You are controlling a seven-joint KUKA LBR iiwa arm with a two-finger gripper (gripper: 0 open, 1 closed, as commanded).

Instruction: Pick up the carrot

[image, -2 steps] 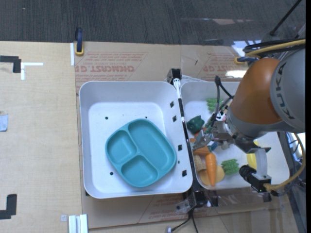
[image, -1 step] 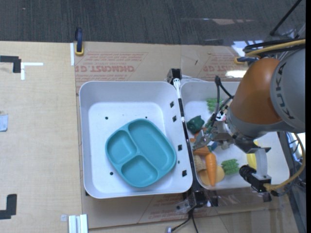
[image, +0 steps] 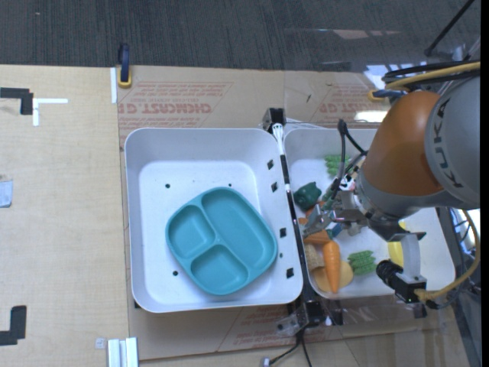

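The carrot (image: 331,260) is orange and lies nearly upright along the front left of the right bin (image: 434,277), partly on top of a pale yellow round item (image: 341,278). My gripper (image: 324,221) hangs low over that bin, just behind the carrot's top end and close to the bin's left wall. The grey wrist and orange band cover the middle of the bin. A small orange piece (image: 314,238) sits right under the gripper, beside the carrot's top. Whether the gripper touches the carrot is unclear.
A dark green vegetable (image: 307,196) sits behind the gripper, a broccoli floret (image: 362,262) right of the carrot, leafy greens (image: 334,164) at the back and a yellow item (image: 395,251) beneath the arm. The left bin (image: 145,205) holds a teal divided plate (image: 221,240).
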